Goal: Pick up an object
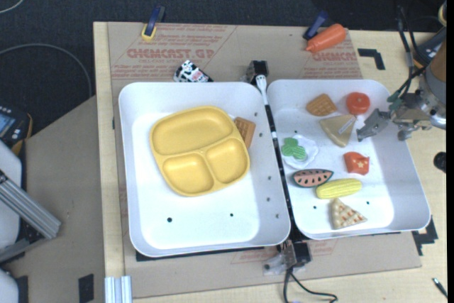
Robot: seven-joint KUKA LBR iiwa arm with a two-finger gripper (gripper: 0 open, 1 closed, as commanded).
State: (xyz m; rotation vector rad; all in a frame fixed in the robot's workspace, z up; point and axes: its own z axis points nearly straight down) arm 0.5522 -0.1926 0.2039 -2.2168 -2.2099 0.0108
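Observation:
The right bin (408, 184) holds several toy foods: a red tomato (358, 102), a brown waffle piece (321, 106), a pale cheese wedge (338, 130), green lettuce (294, 149), a red strawberry-like piece (357, 162), a watermelon slice (313, 177), a corn cob (338, 188) and a pizza slice (345, 214). My gripper (388, 128) hangs over the bin's upper right part, just right of the cheese wedge and below the tomato. It is open, and nothing sits between its fingers (370, 125).
The left bin (135, 174) carries a yellow divided plate (200, 150), with a brown toast piece (245, 130) at its right rim. Outside the bins at the back lie an orange carrot (326, 37), a black-and-white cow toy (191, 72) and a blue-yellow clamp (151, 23).

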